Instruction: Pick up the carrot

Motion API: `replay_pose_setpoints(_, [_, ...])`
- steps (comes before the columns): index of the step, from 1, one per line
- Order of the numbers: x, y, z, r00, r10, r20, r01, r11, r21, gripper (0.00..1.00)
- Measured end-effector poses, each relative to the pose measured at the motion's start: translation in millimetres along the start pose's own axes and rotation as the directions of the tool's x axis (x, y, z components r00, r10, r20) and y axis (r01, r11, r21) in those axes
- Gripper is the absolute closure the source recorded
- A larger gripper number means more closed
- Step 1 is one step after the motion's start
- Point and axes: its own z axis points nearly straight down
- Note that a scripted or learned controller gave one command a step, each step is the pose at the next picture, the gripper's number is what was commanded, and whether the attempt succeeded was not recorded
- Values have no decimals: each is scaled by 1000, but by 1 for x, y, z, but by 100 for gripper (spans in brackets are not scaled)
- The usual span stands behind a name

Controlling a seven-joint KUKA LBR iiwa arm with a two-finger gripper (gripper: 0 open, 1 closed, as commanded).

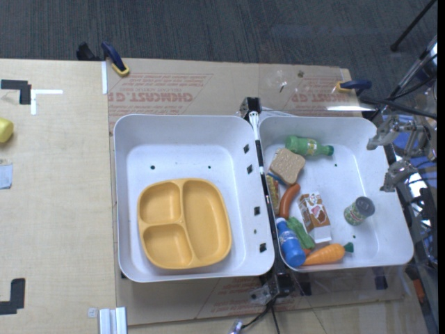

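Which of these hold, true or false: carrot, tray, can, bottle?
1. The carrot lies in the right bin, near its front wall. True.
2. The yellow tray sits in the right bin. False: it is in the left bin.
3. The can touches the carrot. False: they lie apart.
4. The green bottle lies at the back of the right bin. True.
5. The end effector grips the carrot. False: the carrot lies free.
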Motion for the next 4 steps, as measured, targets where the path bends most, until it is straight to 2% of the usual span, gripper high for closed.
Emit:
replay_pose_setpoints(1, [73,32,87,1000,4,-2,-4,1000,0,0])
replay_pose_setpoints(2, [71,91,135,954,-298,2,298,954,-1,0])
replay_pose_setpoints(3, [52,67,176,828,-560,19,560,828,9,0])
replay_pose_setpoints(4, [54,89,179,635,-772,11,772,635,13,0])
